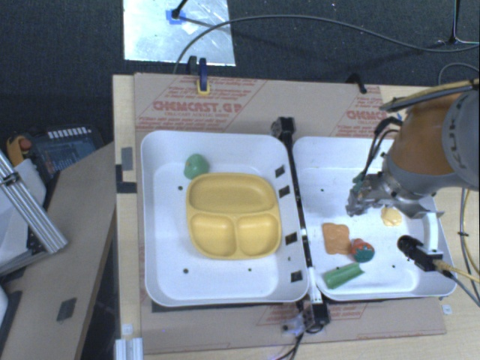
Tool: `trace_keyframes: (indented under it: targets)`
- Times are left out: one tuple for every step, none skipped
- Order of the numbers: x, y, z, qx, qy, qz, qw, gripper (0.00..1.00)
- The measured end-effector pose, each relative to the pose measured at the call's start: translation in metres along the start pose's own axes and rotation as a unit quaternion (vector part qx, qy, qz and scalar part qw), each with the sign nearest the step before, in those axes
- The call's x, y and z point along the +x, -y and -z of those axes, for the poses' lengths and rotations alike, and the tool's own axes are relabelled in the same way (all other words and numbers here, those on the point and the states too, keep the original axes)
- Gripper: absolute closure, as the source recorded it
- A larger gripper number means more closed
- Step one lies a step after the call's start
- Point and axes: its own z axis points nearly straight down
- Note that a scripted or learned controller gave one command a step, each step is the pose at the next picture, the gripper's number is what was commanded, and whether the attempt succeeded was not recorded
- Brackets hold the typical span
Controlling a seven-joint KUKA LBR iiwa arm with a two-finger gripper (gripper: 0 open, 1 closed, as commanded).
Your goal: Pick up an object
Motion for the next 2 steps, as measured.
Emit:
trace_keyframes:
  targets:
    - [0.001,0.006,0.06,-0.002,0.0,0.001,1.0,1.0]
    - [0.0,0.005,0.108,-0.003,0.0,0.002,1.0,1.0]
